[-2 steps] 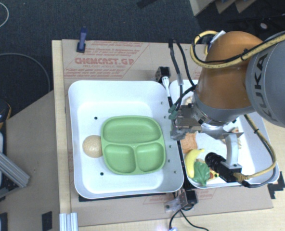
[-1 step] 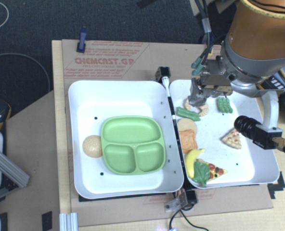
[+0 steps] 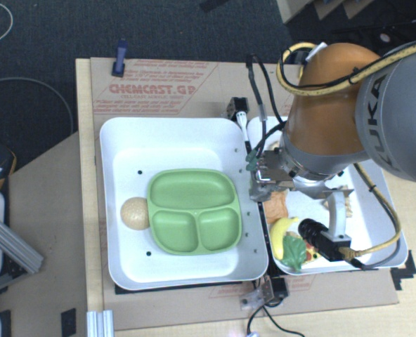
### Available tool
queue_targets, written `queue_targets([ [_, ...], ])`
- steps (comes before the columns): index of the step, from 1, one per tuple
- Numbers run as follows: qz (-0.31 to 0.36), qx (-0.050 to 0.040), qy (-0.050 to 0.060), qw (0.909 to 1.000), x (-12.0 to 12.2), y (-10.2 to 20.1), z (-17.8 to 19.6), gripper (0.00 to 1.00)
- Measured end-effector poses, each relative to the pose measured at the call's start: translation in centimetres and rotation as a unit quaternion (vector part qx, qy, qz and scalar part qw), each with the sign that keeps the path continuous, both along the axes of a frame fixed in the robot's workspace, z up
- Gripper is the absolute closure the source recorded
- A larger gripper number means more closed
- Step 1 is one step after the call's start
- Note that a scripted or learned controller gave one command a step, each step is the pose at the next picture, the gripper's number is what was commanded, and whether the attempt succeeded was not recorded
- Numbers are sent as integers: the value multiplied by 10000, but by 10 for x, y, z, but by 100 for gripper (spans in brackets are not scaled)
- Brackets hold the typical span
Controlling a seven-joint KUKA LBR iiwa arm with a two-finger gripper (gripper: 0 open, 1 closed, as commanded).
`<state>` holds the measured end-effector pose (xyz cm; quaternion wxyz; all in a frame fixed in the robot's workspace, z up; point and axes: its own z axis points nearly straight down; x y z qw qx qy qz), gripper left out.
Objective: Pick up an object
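Nearest us in the right bin (image 3: 366,223), a green toy (image 3: 294,253) touches a yellow banana-shaped toy (image 3: 284,228). Just beyond them lies an orange piece (image 3: 275,203). The gripper (image 3: 270,181) hangs over the orange piece, by the bin's left wall. We cannot tell whether it is clenched or released.

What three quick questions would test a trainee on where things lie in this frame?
1. True or false: the green divided plate lies in the view's left bin.
2. The beige round thing sits: A) on the plate; B) in the same bin, against the plate's left edge; C) in the other bin.
3. Fill in: the arm hangs over the view's ___ bin.
Key: 1 true; 2 B; 3 right.
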<state>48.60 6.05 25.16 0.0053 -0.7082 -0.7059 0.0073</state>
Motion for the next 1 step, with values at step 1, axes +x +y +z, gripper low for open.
queue_targets([
  [1, 33, 35, -189, 9998, -6, 6, 178, 100],
])
